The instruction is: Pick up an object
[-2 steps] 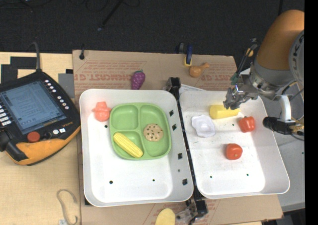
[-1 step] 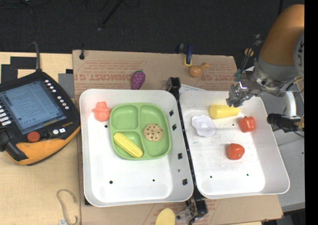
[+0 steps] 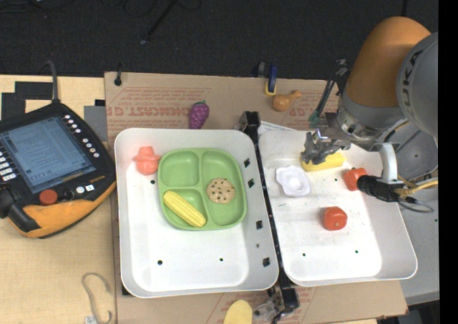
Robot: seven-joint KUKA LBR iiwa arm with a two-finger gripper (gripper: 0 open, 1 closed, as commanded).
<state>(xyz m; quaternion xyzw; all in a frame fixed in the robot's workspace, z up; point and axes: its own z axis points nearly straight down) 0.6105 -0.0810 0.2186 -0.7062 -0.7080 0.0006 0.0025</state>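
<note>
Upside-down red print runs along the cardboard sheet behind the bins at upper centre (letters too blurred to spell out). "KU" shows on the grey arm at the right edge.

yellow block – partly hidden, hand over it

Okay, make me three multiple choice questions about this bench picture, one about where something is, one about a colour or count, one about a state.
1. Where does the corn cob lie?
A. green divided plate
B. right bin
C. cardboard
2. What colour is the block under the gripper?
A. blue
B. yellow
C. purple
3. How does the tomato sit?
A. in the fingers
B. on the plate
C. loose on the right bin floor

Answers: A, it lies in a compartment of the green divided plate. B, the yellow block is yellow. C, nothing touches it.
</note>
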